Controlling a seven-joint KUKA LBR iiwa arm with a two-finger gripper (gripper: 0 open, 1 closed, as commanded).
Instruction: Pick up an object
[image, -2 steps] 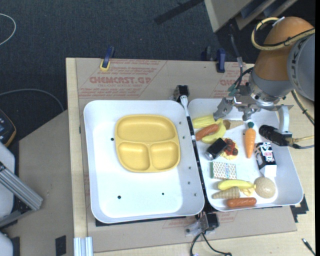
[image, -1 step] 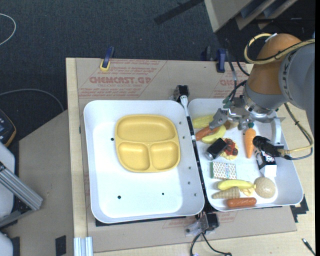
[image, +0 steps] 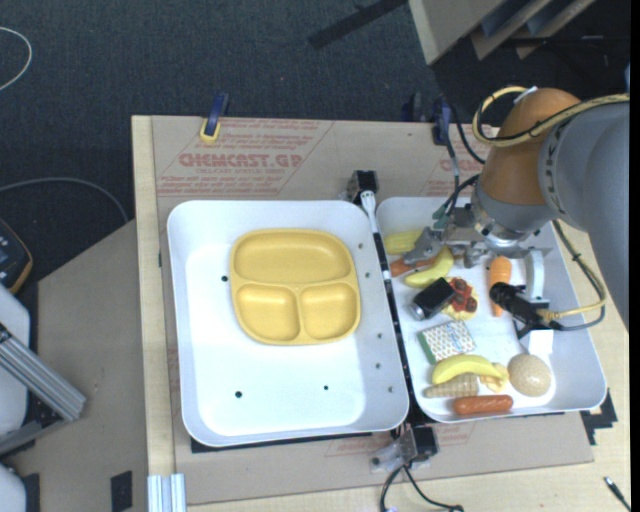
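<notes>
A yellow divided plate (image: 295, 283) lies in the white left bin (image: 200, 330); a yellow banana (image: 470, 368) in the right.

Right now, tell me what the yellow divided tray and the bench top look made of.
Yellow divided tray: probably moulded plastic, with a smooth, faintly glossy surface and rounded compartment edges. Bench top: apparently board under tan paper, matte, printed with red lettering.

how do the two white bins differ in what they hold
The left bin holds one thing, a yellow divided tray lying flat with its three compartments bare. The right bin holds many small things, among them a banana, a sausage and a round tan ball. The arm's tool is over the right bin, not the left. Both bins are shallow and white and sit side by side.
</notes>
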